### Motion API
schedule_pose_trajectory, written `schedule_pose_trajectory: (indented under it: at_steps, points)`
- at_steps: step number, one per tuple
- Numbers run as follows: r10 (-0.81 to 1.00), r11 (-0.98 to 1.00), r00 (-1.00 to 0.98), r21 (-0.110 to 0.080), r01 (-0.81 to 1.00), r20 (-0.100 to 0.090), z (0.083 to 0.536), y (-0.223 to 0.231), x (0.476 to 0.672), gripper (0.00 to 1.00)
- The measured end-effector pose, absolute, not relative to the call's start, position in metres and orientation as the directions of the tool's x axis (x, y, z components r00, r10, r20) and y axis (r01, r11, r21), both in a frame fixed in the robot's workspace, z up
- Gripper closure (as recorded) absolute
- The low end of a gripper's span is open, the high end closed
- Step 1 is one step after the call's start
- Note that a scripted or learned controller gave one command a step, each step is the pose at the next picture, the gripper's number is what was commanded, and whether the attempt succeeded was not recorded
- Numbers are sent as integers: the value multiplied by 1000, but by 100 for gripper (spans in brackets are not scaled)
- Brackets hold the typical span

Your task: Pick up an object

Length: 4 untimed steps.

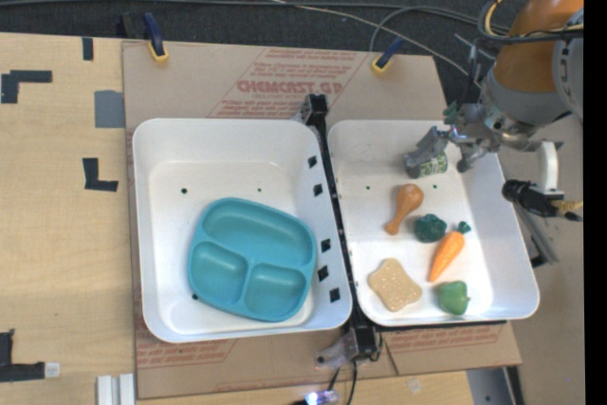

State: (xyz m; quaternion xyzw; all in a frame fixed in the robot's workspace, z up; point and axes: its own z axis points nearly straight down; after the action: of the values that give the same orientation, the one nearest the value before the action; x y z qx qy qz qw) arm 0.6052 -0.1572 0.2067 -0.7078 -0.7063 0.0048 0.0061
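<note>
A blue divided tray [251, 259] lies alone in the left bin [152, 204], likely awaiting items, while toy foods, a drumstick [405, 205], broccoli [430, 227], carrot [448, 253], bread slice [394, 285] and green pepper [454, 297], scatter the right bin [493, 303], whose far corner the gripper [438, 150] reaches, slanted low over a green-labelled can [432, 164]; its finger gap is unclear.

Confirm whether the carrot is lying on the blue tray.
No. The carrot lies in the right bin, between the broccoli and green pepper; the blue tray sits in the left bin.
</note>
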Motion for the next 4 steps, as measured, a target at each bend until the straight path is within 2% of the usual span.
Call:
schedule_pose_trajectory:
  at_steps: [1,2,3,4]
  points:
    - [1000,1,-1,-1,1000,0,215,-157,608,0]
    - [1000,0,0,-6,1000,-1,166,-165,602,0]
    - [1000,2,-2,-5,1000,-1,111,-164,612,0]
    - [1000,2,-2,-1,1000,-3,84,-163,612,0]
